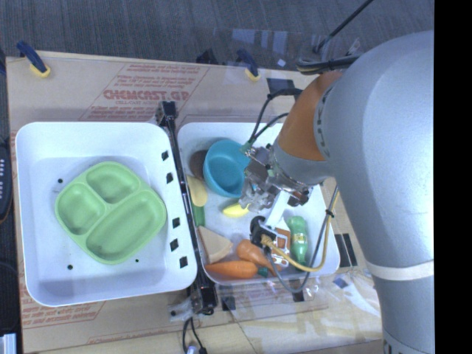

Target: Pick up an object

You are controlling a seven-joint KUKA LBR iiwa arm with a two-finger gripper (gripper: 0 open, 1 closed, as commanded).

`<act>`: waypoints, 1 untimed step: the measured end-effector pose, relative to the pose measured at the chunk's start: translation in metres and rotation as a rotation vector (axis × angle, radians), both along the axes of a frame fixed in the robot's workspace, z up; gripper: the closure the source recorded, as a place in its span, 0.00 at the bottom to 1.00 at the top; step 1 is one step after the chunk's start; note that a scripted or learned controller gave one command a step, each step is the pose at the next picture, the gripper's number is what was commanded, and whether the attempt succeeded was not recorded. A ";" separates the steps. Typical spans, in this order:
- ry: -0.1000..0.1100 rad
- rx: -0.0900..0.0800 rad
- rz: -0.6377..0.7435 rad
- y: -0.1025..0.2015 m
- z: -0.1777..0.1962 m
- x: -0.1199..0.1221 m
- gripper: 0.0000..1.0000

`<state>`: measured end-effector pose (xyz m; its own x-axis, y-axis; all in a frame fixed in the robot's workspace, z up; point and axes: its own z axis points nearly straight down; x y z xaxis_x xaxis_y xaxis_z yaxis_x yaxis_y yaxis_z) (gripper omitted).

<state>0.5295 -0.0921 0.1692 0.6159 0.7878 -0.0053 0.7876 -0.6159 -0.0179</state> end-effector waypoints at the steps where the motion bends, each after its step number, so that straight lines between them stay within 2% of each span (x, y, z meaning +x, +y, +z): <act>1: -0.005 -0.008 -0.455 0.007 0.021 -0.011 1.00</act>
<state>0.5182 -0.0853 0.1904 0.8994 0.4371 -0.0068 0.4371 -0.8994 -0.0088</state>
